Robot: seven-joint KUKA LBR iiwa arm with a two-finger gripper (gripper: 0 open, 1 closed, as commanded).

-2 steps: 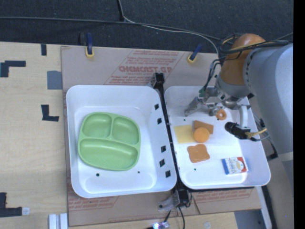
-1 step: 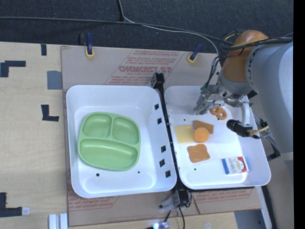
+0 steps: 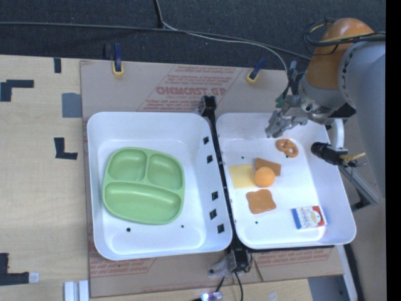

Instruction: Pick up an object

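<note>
Green divided plate point(image 3: 143, 186), left bin point(image 3: 100, 130)

We are looking down on a light wooden bench point(image 3: 37, 187) bearing dark tape marks point(image 3: 62, 148). A cardboard sheet point(image 3: 182, 89) with red print is lying on it, held by two yellow-tipped clamps point(image 3: 116, 58) at its far edge. Beyond, dark carpet point(image 3: 207, 5) is showing, with a thin cable point(image 3: 156, 8) trailing across it.

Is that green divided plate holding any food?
Empty. All three compartments of the green divided plate show bare green plastic; it sits in the left white bin.
</note>
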